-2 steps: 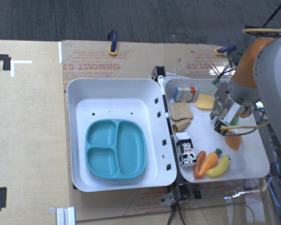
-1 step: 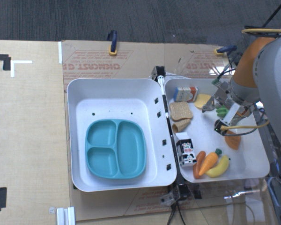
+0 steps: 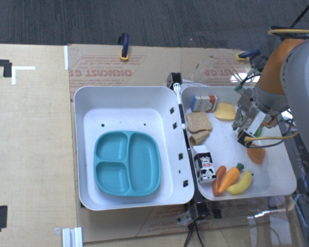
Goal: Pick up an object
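**Tool hovering low in the right bin, nothing gripped yet**

Tool (image 3: 243,121) is hanging low over the right-hand shallow white bin (image 3: 274,175), toward its right edge. From this slant I cannot tell whether it is open or closed, and nothing is showing in its grasp. By that I am judging that the arm is working through the approach, with the pick not yet made.

Two candidates are lying closest. A flat orange wedge-shaped piece (image 3: 256,155) is sitting just beside the tool on its near side, and a pale yellow round slice (image 3: 225,111) is lying just beside it toward the bin's far edge. The next move is probably calling for centring over one of these, lowering until the tool is straddling it, then closing. Both look thin and low, so the grip may be slipping off.

A small blue-and-orange carton (image 3: 203,103) is standing near the far-left corner. Two tan bread slices (image 3: 198,123) are lying along the left edge, with a small black-and-white box (image 3: 205,167) nearer along it. An orange toy carrot (image 3: 220,179) and a yellow toy banana (image 3: 240,183) are touching near the near edge. None is blocking the tool, though the bin's right wall is crowding it. The left white bin (image 3: 87,112) is carrying a teal three-compartment plate (image 3: 127,163).
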Tool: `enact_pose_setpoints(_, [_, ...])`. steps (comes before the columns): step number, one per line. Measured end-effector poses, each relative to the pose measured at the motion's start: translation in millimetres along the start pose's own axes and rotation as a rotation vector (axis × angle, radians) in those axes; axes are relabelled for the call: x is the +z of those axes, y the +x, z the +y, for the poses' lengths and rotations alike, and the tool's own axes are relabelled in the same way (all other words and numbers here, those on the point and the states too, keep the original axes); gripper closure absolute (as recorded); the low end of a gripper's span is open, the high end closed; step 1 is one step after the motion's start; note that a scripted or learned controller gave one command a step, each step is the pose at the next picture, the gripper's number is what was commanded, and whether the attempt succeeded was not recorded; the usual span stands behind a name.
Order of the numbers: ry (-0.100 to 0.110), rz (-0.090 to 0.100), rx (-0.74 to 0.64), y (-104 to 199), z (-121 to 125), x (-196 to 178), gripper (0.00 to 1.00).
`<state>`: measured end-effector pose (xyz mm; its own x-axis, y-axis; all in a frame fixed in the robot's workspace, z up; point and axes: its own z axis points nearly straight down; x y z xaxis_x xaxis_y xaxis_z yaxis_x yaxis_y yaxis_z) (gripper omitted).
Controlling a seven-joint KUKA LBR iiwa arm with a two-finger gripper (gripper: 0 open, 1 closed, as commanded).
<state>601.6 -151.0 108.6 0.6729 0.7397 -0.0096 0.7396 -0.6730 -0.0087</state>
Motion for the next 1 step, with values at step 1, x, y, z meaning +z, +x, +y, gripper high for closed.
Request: enact_pose_setpoints(1, [-0.007,0.006,0.053,-7.2,-48.1,-101.6,1.0])
